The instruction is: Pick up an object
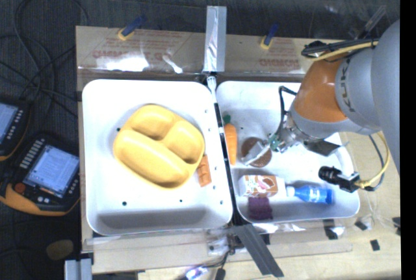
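The arm comes in from the right over the right bin [344,207]. Its gripper [276,142] hangs low near the bin's middle, right beside a brown round object [255,150] that lies just left of it. A carrot [230,140] rests along the bin's left wall. Toward the front lie a brown-and-white pouch [261,186], a blue-capped clear bottle [311,193] and a dark purple item [260,208]. The left bin [104,207] holds a large yellow bread-shaped object [159,145] and a small orange piece [204,171].
A black cable connector [337,177] and a yellow cable trail from the arm over the right bin's right side. A metal divider [215,38] stands behind the bins. Handheld control pendants [39,171] lie off the bench to the left.
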`<state>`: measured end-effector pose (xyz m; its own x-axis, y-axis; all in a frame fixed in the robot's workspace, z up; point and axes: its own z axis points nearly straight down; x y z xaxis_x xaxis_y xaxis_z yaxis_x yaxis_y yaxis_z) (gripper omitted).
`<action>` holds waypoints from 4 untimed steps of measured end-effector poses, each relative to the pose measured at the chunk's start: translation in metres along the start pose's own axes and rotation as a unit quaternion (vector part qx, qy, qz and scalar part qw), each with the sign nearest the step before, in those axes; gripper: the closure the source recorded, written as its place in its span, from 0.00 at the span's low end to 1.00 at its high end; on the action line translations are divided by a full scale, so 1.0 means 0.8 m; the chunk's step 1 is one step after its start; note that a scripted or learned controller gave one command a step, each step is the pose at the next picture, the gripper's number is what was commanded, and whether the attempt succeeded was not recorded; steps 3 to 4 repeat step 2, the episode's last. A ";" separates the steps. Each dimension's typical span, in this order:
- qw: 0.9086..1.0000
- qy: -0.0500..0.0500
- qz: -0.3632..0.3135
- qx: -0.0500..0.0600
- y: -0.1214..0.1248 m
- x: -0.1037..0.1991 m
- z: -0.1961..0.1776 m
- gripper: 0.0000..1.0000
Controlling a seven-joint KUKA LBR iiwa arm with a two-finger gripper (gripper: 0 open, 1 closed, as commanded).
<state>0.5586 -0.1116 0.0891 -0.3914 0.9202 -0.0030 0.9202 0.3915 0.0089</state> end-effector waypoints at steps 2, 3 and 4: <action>1.000 0.001 0.020 0.005 0.043 0.057 -0.118 1.00; 1.000 0.001 0.020 0.005 0.043 0.057 -0.118 1.00; 1.000 0.001 0.020 0.005 0.043 0.057 -0.118 1.00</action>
